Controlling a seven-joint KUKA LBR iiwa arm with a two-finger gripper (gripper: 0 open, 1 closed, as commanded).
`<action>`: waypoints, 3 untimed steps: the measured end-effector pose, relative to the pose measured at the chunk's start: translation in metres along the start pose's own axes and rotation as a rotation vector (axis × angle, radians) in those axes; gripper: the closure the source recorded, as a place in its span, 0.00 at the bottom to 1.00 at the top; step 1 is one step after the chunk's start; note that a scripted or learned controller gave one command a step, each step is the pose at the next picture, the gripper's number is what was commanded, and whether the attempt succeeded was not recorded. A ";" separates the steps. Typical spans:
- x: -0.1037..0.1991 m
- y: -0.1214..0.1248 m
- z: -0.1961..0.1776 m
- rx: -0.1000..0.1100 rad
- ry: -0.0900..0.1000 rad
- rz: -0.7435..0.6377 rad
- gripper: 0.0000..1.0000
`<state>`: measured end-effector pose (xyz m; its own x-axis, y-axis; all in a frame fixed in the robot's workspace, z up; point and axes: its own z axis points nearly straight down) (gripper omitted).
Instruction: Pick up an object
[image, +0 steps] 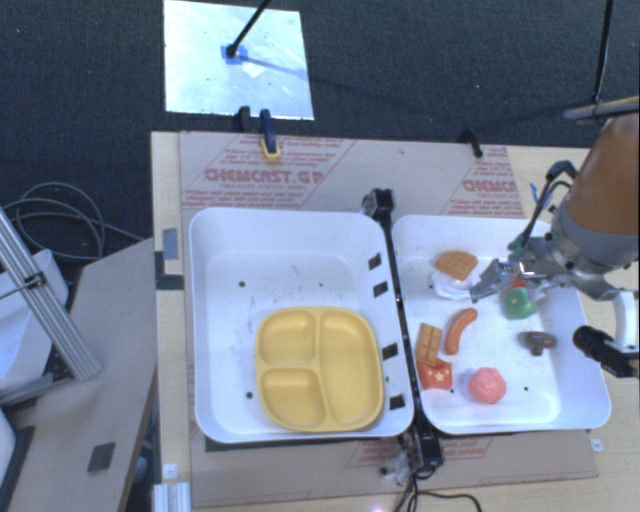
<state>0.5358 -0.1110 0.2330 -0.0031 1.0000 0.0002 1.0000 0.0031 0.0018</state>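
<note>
I'm mid-approach: the gripper (503, 283) hangs low in the right bin (585, 412), just beside the green toy (519, 304). I cannot tell its finger state (too blurred). Next, I'd centre over it, then close.

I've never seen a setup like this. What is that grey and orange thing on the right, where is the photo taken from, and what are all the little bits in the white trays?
The picture comes from a fixed camera above the bench, looking down at a slant. The grey and orange thing is a robot arm reaching in from the right. Its gripper hangs over the right bin, near a green toy. That bin holds toy food: a waffle, a sausage, an orange block, a red piece, a pink ball and a brown piece. The left bin holds a yellow divided plate. Whether the gripper holds anything is unclear.
</note>
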 end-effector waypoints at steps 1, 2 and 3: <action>0.017 -0.006 0.137 0.013 0.003 0.001 0.00; 0.015 -0.002 0.119 -0.001 0.000 0.002 1.00; 0.015 -0.002 0.119 0.000 0.000 0.002 0.00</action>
<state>0.5340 -0.0963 0.1139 -0.0013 1.0000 0.0002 1.0000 0.0013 0.0018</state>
